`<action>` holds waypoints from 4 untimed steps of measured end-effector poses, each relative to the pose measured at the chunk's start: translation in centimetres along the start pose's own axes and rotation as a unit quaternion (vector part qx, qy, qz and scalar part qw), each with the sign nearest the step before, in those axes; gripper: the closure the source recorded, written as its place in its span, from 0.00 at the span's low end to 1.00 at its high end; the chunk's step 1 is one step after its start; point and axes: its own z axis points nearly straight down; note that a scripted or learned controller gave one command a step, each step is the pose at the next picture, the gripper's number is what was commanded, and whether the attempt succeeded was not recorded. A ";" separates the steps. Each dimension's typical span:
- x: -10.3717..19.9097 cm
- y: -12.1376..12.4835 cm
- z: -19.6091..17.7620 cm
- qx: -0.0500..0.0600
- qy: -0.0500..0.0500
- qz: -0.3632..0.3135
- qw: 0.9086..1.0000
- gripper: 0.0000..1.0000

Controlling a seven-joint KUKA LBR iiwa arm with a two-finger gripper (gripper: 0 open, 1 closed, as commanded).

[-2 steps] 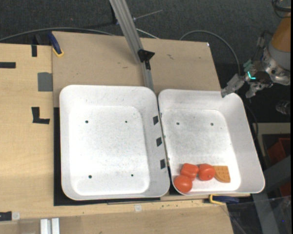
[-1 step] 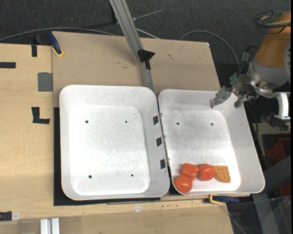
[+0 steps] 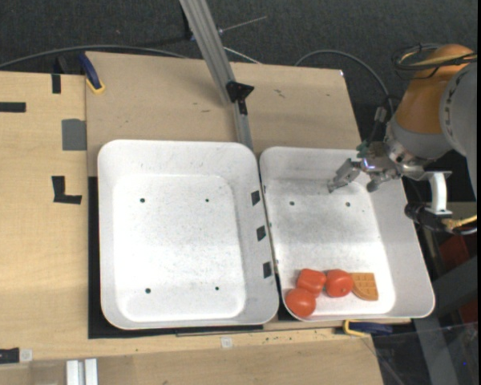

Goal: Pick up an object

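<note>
Pincer [image 3: 354, 179] apart and bare over the right bin [image 3: 401, 247] — red pieces [image 3: 314, 285] well apart, near corner.

Arm: one grey KUKA iiwa arm with an orange band above the wrist [image 3: 433, 107], entering from the right edge of the camera view, upper half. Wrist: angled down and leftward. Gripper: metallic two-finger gripper [image 3: 355, 178] at the arm's left end, fingers splayed apart, nothing between them; one finger [image 3: 341, 176] points left, the other [image 3: 378, 181] sits nearer the wrist.
</note>
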 end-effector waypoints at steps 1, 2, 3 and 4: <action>0.1 -0.1 5.5 0.000 0.000 0.000 1.000 0.00; 0.2 0.0 4.1 -0.002 0.000 -0.001 1.000 1.00; 0.4 -0.9 -1.3 -0.006 -0.001 0.000 1.000 1.00; 1.2 0.0 -6.9 -0.007 -0.001 -0.001 1.000 1.00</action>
